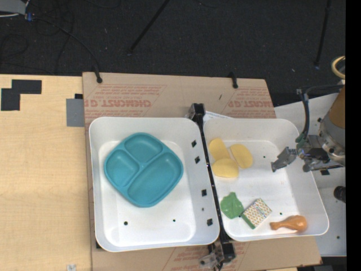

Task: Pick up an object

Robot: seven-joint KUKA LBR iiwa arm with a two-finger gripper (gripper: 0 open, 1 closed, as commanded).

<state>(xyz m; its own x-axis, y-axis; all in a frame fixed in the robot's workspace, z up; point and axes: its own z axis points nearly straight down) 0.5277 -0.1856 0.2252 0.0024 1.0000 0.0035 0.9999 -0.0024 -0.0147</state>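
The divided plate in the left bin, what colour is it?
The divided plate is teal blue, plain with no pattern, shown clearly in the camera view.

A robotics lab: two white bins (192, 239) on a cardboard-lined bench (45, 174), cables (84, 38) trailing across dark floor

Arm: grey arm (338, 117) enters from the right, wrist low over the right shallow white plastic bin's (293, 130) right rim.
Tool: two-finger tool (280, 161) points left, inside that bin near its right wall.
Load: nothing visible between the fingers.
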